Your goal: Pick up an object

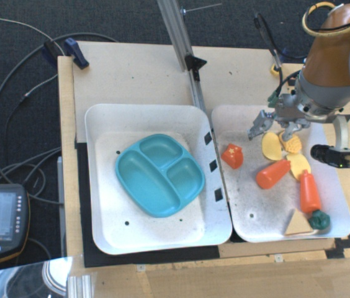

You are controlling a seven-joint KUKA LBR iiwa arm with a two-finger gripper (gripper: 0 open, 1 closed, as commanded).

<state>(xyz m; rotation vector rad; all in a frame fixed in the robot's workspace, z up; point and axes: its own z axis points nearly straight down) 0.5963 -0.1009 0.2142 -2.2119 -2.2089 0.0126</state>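
Fingers of the gripper (278, 127) are seen spread apart, one prong reaching left and down over the bare bin floor and the other down toward the toy food; nothing is held between them. This spread is judged to be kept for a descent onto an object, since the right bin (249, 222) is where all the loose pieces lie. Just below the gripper a yellow piece (272, 146) and a small orange textured piece (293, 144) are found, the nearest candidates. Further left a red strawberry-like toy (232, 156) sits alone, well apart from the cluster, and would be judged the easiest to close on cleanly. An orange-red sausage shape (273, 174), a carrot with a green top (310, 194) and a tan wedge (298, 224) are crowded lower right, where neighbours could be nudged. The left bin (100, 123) is occupied by a blue divided tray (159, 174), lying flat and too broad to be grasped easily
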